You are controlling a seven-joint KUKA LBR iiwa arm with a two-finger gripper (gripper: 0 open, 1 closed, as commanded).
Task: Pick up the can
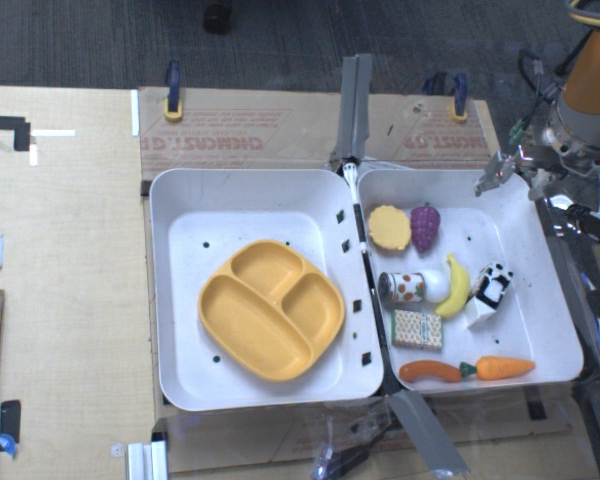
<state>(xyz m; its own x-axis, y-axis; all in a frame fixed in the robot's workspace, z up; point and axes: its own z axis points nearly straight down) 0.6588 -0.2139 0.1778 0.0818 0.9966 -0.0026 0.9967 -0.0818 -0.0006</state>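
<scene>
In the right bin (515, 230), a little toward nine o'clock from its middle, the can (402, 287) lies on its side, with its long axis running from nine to three o'clock; its label is white with reddish spots, and its dark end faces the wall between the bins; at its three o'clock end a white thing (435, 284) touches it, and the banana (455, 286) curves just beyond that; at six o'clock of the can, just beside it, lies a small green patterned packet (418, 329), and at twelve o'clock, a little apart, a round yellow piece (389, 228) with the purple grapes (425, 226) next to it; two carrots (466, 370) lie along the six o'clock wall, and a black-and-white toy (493, 287) sits at three o'clock of the banana; the left bin (180, 228) holds a yellow divided plate (271, 310); the gripper (501, 172) hangs at the two o'clock corner of the right bin, well apart from the can, and holds nothing; if its fingers are open or closed I cannot tell, because they are small and dark here; to do the step well, I think the arm should travel toward eight o'clock until it stands over the can, turn the wrist so the fingers close across the short width, from twelve to six o'clock, and come down straight; the gap to the packet is narrow, so one finger could land on it.
</scene>
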